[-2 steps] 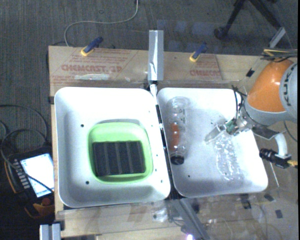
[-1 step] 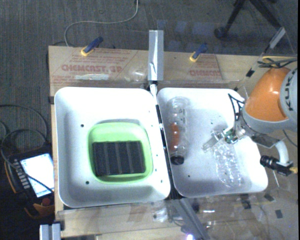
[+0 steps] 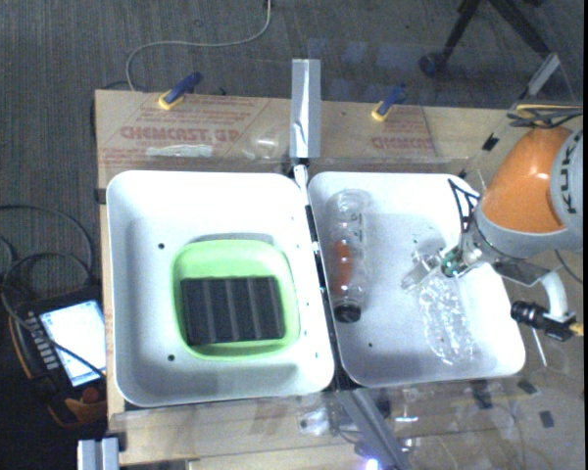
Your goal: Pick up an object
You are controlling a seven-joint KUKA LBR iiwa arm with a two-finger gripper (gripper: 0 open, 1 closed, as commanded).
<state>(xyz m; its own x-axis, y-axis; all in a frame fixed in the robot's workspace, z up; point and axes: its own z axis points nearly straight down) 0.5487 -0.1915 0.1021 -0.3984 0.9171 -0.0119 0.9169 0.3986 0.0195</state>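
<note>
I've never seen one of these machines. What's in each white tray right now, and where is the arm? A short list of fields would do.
left bin: shallow white bin holding a green plastic basket with a dark slatted middle
right bin: shallow white bin holding a clear plastic bottle with a dark cap, lying on its side along the bin's left wall, and a crumpled clear plastic piece
arm: grey with an orange band, reaching in over the right bin
gripper: just above the crumpled clear piece; whether anything is grasped cannot be told

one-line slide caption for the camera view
Gripper over the right bin near a clear bottle; green tray in the left bin.
</note>
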